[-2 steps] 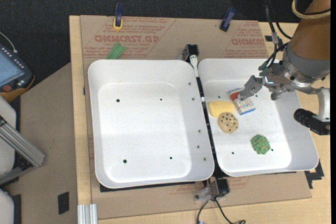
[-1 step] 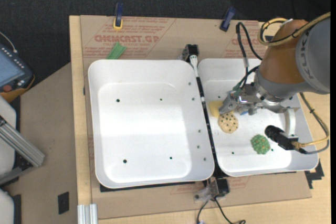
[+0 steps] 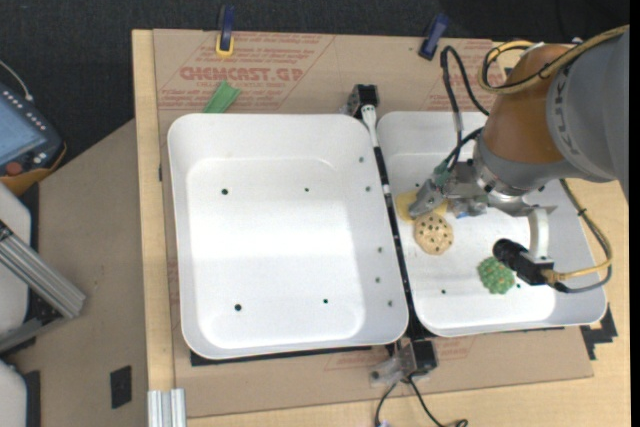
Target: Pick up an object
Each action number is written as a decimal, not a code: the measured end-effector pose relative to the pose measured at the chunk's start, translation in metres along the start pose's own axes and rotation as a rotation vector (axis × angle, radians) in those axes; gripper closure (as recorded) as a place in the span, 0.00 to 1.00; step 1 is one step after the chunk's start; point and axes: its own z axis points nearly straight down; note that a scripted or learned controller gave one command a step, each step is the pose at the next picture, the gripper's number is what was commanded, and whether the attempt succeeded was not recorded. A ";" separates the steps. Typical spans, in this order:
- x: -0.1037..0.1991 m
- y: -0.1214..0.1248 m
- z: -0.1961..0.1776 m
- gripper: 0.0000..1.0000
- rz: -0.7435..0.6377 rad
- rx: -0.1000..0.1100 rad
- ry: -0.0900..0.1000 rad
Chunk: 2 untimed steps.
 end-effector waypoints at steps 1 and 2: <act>-0.002 0.017 -0.002 0.00 -0.001 -0.007 0.000; -0.004 0.019 -0.014 1.00 0.000 -0.016 -0.006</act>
